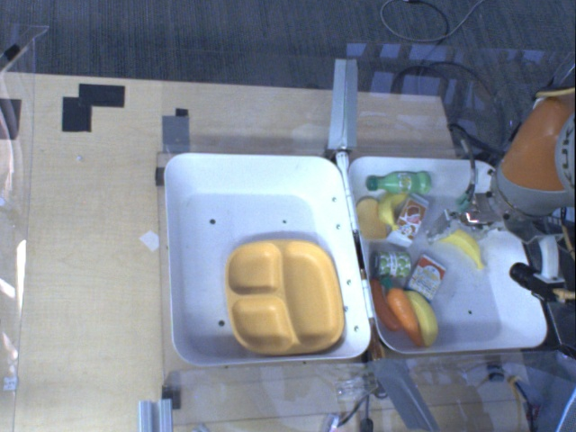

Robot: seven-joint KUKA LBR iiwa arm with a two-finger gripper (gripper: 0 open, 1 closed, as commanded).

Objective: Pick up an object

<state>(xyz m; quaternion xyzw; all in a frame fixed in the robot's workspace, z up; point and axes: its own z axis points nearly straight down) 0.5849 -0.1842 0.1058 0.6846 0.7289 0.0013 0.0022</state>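
Note:
The right bin (504, 318) holds several toy foods. A green bottle (400, 183) lies at its far edge, with yellow fruit (369, 216) and a small white and red carton (409, 220) below it. Nearer the front are a green can (393, 265), a second small carton (427, 277), an orange carrot (402, 311) and a yellow banana (425, 319). Another yellow banana (466, 247) lies alone near the bin's middle. My gripper (466, 214) hangs low over the bin's far right part, just above that lone banana. I see nothing held in it.
The left bin (193, 241) carries a yellow divided tray (283, 293). A metal post (342, 106) stands between the bins at the back. The arm's orange band (538, 147) looms over the right bin's far right corner. Cables run behind the bench.

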